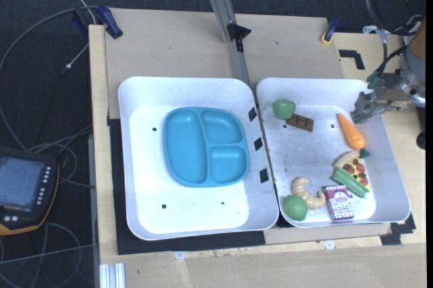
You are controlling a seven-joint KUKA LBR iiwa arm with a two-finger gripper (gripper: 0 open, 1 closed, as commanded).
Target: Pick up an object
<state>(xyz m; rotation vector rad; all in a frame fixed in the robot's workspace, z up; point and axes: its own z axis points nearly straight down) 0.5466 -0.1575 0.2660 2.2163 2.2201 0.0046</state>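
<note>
From where I am standing, the grey metal gripper (366,106) is hanging over the far right rim of the right-hand shallow white plastic bin (318,85), and I cannot tell how it is set, since it is small and dark against the rim. Nothing is showing in its grasp. Just beside it, a little toward the near side of the counter (203,30), a small orange toy carrot (351,132) is lying apart from it on the bin floor. Further to the gripper's left, a round green toy fruit (284,107) is sitting next to a flat brown chocolate-like bar (300,122). Well toward the near edge from the gripper, a toy pizza slice with red dots (349,163) is lying against a green toy pod (350,182), with a small red and white carton (339,203) just below them. Left of that carton, a curled beige toy piece (308,192) is touching a second green ball-shaped toy (295,207). Far to the gripper's left, in the other white plastic bin (135,145), a blue three-compartment plastic plate (206,146) is lying flat.
</note>
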